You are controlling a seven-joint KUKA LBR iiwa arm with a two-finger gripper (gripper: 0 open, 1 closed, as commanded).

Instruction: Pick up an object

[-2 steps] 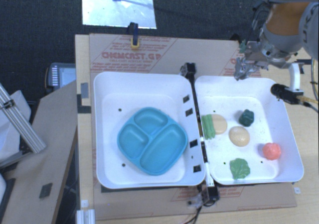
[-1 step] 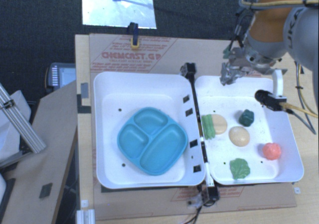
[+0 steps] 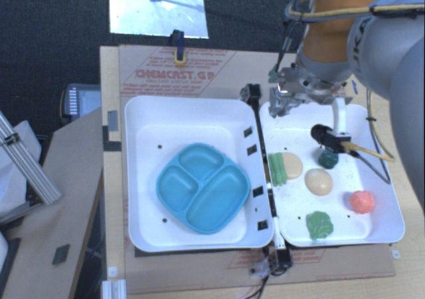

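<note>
Grey arm (image 3: 392, 45) — glossy orange band (image 3: 339, 12), yellow cable (image 3: 345, 10) looped across it.

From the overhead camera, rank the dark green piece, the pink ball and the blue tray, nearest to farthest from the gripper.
Gripper is over the right bin's back-left corner.
1. Dark green piece, right bin, mid-back.
2. Blue tray, left bin.
3. Pink ball, right bin, front right.

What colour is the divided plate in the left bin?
Light blue. The divided plate shows clearly in the camera view, lying in the left bin.
</note>
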